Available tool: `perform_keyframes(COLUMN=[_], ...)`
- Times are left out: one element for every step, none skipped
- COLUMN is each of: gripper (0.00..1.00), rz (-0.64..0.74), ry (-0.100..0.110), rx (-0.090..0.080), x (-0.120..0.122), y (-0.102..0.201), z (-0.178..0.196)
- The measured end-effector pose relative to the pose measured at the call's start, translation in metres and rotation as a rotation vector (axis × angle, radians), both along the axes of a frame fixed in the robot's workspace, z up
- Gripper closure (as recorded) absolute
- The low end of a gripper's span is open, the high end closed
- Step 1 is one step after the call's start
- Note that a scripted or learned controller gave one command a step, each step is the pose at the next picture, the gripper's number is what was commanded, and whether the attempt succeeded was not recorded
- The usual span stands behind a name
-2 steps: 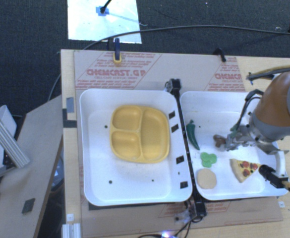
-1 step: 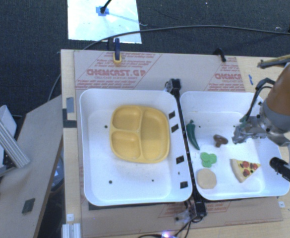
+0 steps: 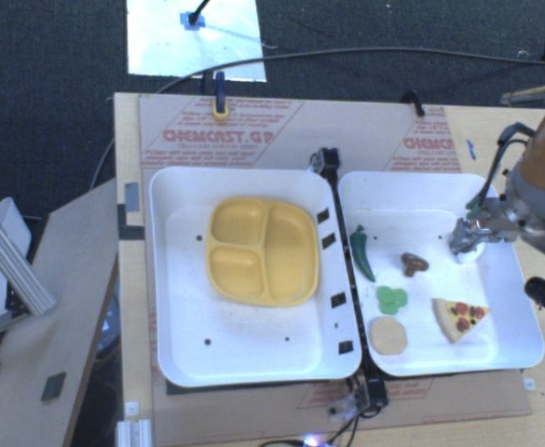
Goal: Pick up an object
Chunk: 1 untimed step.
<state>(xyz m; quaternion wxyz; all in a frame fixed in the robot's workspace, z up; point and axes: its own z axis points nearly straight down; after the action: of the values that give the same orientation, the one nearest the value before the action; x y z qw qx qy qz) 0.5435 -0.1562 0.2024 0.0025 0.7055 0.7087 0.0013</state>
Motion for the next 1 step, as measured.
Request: perform_keyframes(gripper=[1.00], rz=[0.001], ry=[0.001], rx=[0.000], x=[0.0013], y=[-0.0001], z=[0.0168])
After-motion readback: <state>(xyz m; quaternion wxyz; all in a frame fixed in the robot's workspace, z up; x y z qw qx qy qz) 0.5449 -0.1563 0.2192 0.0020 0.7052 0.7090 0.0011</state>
